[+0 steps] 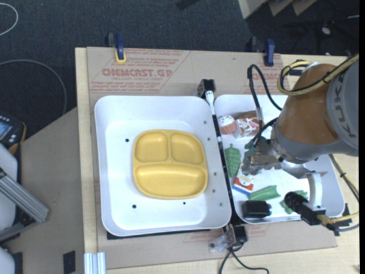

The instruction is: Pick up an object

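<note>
Yellow divided plate (pixel 170 163) in left bin (pixel 108 170), small clutter in right bin (pixel 336 196), pincer (pixel 254 163) state unclear

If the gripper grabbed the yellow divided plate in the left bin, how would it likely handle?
The yellow divided plate looks like rigid moulded plastic, so probably stiff and light. It lies flat and broad in the left bin, so it should slide rather than roll, and its low rim may be hard to pinch.

Left bin (pixel 108 153) holds a yellow divided plate (pixel 169 163), centred. The arm (pixel 316 116) reaches over the right bin (pixel 336 196), gripper (pixel 258 160) low near that bin's left wall. Beside it: green item (pixel 233 160), brown-white packet (pixel 244 124) toward the far edge, black object (pixel 256 209) at the near-left corner, green piece (pixel 263 192) just above it.
</note>
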### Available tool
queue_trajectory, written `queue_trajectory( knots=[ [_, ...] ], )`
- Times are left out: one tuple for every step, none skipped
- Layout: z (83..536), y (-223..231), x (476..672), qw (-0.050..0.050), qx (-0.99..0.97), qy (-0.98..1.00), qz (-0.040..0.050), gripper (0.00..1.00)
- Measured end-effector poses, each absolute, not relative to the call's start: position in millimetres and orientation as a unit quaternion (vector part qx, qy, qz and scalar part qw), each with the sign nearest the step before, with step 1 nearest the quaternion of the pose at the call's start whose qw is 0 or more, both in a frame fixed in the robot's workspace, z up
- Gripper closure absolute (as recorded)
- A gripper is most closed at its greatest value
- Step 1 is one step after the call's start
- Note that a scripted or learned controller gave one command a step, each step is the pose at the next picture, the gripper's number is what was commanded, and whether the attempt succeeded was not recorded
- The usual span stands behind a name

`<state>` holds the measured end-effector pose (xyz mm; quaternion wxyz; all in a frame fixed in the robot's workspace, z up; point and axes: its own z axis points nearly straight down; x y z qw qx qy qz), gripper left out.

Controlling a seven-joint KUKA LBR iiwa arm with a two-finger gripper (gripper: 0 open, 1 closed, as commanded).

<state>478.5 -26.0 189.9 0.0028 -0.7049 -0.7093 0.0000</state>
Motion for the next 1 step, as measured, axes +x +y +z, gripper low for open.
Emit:
queue_trajectory(
  knots=[
    [218.6,45.0,479.7,0.000,-0.704,-0.710,-0.0023,1.00]
  ],
)
